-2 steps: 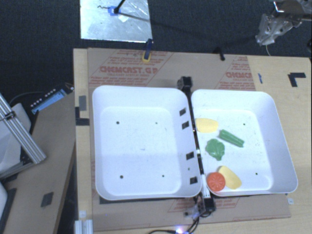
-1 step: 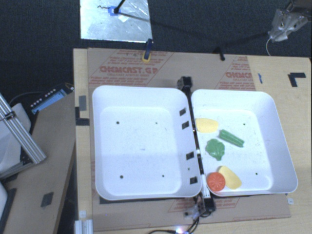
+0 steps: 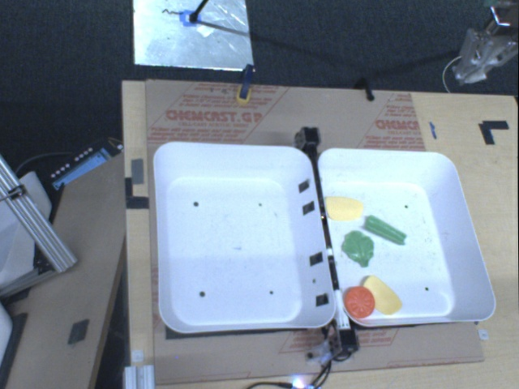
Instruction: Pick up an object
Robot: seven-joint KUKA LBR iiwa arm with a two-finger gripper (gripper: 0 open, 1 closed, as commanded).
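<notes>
The grey two-finger gripper is hanging at the top right, well apart from the bins; whether its claw is open or holding anything I cannot tell, since it is small and blurred there. The picking is not yet begun, I judge. The pale yellow oval piece, green elongated piece, green leafy lump, red round piece and yellow curved piece are lying in the right white bin. Next, the arm needs lowering over one.

A dark blue-grey carpet covers the floor around the bench. A shiny metal sheet lies on it past the bench's far edge, glaring under overhead light. At the left stand a lower tan table and what may be an aluminium rail.
</notes>
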